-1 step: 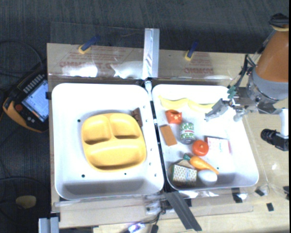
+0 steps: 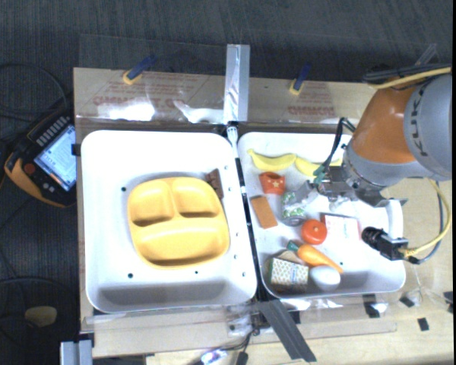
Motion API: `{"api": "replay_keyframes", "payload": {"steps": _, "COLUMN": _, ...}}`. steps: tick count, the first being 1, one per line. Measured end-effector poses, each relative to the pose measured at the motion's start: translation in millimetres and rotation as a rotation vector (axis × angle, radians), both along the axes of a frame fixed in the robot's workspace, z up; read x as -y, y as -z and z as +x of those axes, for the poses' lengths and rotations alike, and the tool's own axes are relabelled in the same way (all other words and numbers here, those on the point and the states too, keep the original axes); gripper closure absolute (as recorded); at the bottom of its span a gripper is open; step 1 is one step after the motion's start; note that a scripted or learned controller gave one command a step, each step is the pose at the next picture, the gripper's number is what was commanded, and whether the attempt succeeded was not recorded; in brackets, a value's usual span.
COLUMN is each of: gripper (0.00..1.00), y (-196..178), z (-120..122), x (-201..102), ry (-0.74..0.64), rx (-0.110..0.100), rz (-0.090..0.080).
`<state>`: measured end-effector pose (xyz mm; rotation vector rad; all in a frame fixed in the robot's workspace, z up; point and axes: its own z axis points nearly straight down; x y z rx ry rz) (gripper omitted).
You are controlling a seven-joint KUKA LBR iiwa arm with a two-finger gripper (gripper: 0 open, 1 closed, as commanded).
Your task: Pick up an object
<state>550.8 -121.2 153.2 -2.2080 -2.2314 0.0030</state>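
- 2 white bins sit side by side: the left bin [image 2: 106,280] and the right bin [image 2: 391,276].
- Left bin — 1 yellow divided tray [image 2: 178,220] with 3 compartments, lying flat near the middle; 1 small brown piece [image 2: 213,181] is at its upper right corner, by the wall between the bins.
- Right bin — 1 banana [image 2: 273,160] along the far wall, 1 small red item [image 2: 272,182] just below it, 1 orange-brown flat bar [image 2: 264,211] near the left wall, 1 greenish crumpled item [image 2: 293,207] in the middle.
- Also 1 red tomato [image 2: 315,231], 1 carrot [image 2: 316,255] just below it, 1 white egg [image 2: 325,277] and 1 patterned block [image 2: 289,273] at the near wall.
- 1 arm [image 2: 410,131] reaches in from the right; its gripper [image 2: 324,185] is low over the right bin, just right of the greenish item and above the tomato.
- Whether its fingers are apart or together — I cannot tell, nor whether anything is between them.
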Motion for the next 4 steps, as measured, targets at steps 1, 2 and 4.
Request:
{"api": "replay_keyframes", "payload": {"steps": 1, "gripper": 0.0, "y": -57, "z": -47, "x": -38, "ry": 0.166, "rx": -0.001, "rz": -0.001}}
{"api": "replay_keyframes", "payload": {"steps": 2, "gripper": 0.0, "y": -30, "z": 9, "x": -37, "ry": -0.05, "rx": 0.0, "rz": -0.002}}
{"api": "replay_keyframes", "payload": {"steps": 4, "gripper": 1.0, "y": 42, "z": 35, "x": -17, "ry": -0.303, "rx": 0.003, "rz": 0.002}}
